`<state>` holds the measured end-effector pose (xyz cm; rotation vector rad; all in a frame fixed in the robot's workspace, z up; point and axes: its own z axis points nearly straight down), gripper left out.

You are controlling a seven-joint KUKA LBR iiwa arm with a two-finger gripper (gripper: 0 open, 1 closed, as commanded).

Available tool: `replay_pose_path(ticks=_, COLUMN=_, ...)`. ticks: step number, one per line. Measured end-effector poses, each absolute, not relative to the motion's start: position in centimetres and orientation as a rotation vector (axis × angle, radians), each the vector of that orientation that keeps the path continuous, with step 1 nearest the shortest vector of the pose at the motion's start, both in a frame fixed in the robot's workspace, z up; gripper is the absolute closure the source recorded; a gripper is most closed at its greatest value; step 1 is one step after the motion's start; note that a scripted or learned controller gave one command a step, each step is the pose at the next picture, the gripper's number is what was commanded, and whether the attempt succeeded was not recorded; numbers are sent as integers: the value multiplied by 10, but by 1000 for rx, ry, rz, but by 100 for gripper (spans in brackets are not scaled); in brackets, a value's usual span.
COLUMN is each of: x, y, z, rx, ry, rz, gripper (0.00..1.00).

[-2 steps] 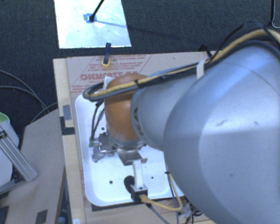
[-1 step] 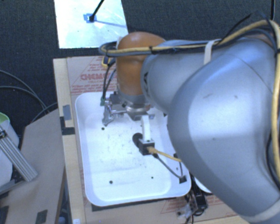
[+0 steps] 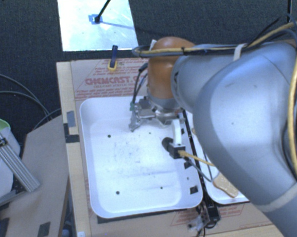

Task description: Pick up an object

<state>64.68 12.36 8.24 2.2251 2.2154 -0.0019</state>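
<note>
My gripper (image 3: 135, 123) hangs low over the far part of the left white bin (image 3: 98, 161), near its middle back. Nothing shows between it and the bin floor, which bears only scuff marks and small dark holes. A tan, flat object (image 3: 225, 185) lies in the right bin (image 3: 238, 199), near its front edge; the grey arm covers most of that bin.
Both bins rest on a cardboard sheet (image 3: 104, 83). A small yellow and blue clamp (image 3: 113, 58) sits at the cardboard's back edge, with a shiny panel (image 3: 96, 22) behind it. An aluminium rail (image 3: 9, 153) slants at the far left, outside the bins.
</note>
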Motion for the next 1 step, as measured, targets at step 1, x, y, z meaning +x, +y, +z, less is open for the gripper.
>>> replay_pose_path(ticks=1, x=672, y=44, z=192, rx=2219, ry=2208, rz=12, gripper=0)
